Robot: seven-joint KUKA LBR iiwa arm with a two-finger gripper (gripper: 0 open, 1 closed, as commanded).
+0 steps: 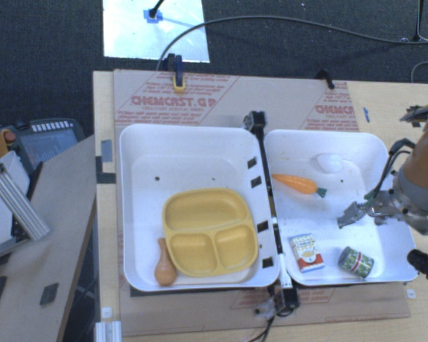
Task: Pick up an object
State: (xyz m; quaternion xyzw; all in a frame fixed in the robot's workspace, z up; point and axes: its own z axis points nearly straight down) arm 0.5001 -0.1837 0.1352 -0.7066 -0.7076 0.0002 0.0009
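My gripper (pixel 347 216) hovers over the right bin (pixel 374 142), near its right side, pointing left, open with nothing between its fingers. An orange carrot (pixel 295 184) lies left of it, toward the bin's middle. A white egg-shaped object (pixel 329 162) rests near the far wall. Closer to the front wall a small red and white box (pixel 306 252) lies flat, and a green can (pixel 356 261) lies on its side below the gripper.
The left bin (pixel 139 191) holds a yellow divided plate (pixel 209 230) and a tan wooden piece (pixel 164 264) beside its front left corner. A black divider (pixel 265 191) with clips runs between the bins. Cables cross the floor behind the bench.
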